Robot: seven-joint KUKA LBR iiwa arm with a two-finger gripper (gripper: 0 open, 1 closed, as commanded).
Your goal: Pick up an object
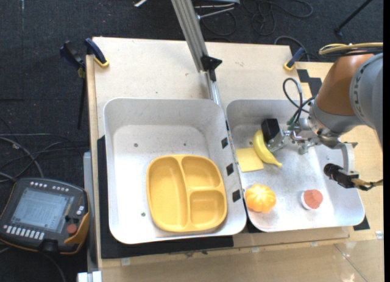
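From above and at a slant, the camera view takes in a pale desk (pixel 152 67) bearing two shallow white bins side by side. The left bin (pixel 122 122) holds a yellow divided tray (pixel 186 192) with three compartments, lying flat toward the bin's near side. The right bin (pixel 341 211) holds several small things: a banana (pixel 264 148), a flat yellow square piece (pixel 249 159) just beside and partly under the banana's near end, an orange round fruit (pixel 260 198) near the bin's front left corner, and a small red and white round object (pixel 312 199) to the right of it, well apart from the banana.

The grey arm (pixel 356 92) with its orange band comes in from the right and bends down into the right bin. The gripper (pixel 273 134) sits low at the far left part of that bin, its dark tip just beside the upper end of the banana and seemingly touching it. Whether the fingers are apart or closed cannot be told from this angle, and the banana lies on the bin floor rather than visibly between them.

A metal pole (pixel 189 25) slants across the desk's far side, clamps (pixel 97 52) grip the desk's corners, and a teach pendant (pixel 42 214) lies on the dark floor at the left.
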